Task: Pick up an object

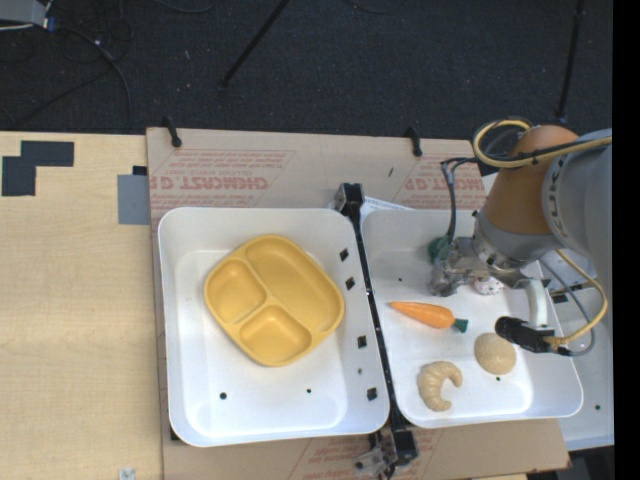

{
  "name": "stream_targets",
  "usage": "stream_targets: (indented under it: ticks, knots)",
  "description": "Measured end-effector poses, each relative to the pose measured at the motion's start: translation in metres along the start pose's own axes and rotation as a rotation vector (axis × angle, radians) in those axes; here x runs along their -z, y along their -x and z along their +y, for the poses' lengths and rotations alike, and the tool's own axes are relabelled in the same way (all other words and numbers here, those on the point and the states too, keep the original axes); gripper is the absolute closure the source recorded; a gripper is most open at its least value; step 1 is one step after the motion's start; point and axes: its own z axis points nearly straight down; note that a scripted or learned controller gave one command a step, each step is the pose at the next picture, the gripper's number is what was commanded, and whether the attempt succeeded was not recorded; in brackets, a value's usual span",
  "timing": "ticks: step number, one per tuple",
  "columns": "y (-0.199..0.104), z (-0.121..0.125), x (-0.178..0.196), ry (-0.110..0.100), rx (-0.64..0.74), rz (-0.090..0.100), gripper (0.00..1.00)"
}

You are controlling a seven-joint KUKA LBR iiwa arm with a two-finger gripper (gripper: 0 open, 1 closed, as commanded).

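Note:
The right bin [560, 403] holds an orange carrot [424, 314] with a green stub, lying across its middle. A pale croissant [439, 383] lies near the front, and a round beige bread roll [494, 354] sits to its right. My gripper [446, 278] hangs low over the back of this bin, just behind and slightly right of the carrot. A small teal piece [438, 249] shows at its left side, and I cannot tell what it is. Nothing is visibly held.
The left bin [190, 388] holds a yellow three-compartment plate [273, 298]. A black divider [362, 308] separates the two bins. A small white and pink thing [488, 286] lies partly hidden under the wrist. Bare bench lies to the left.

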Motion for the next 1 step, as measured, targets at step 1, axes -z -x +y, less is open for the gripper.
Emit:
stream_targets:
  ticks: [1]
  knots:
    - [0.0012, -0.0007, 0.0377, 0.005, -0.002, -0.002, 1.0]
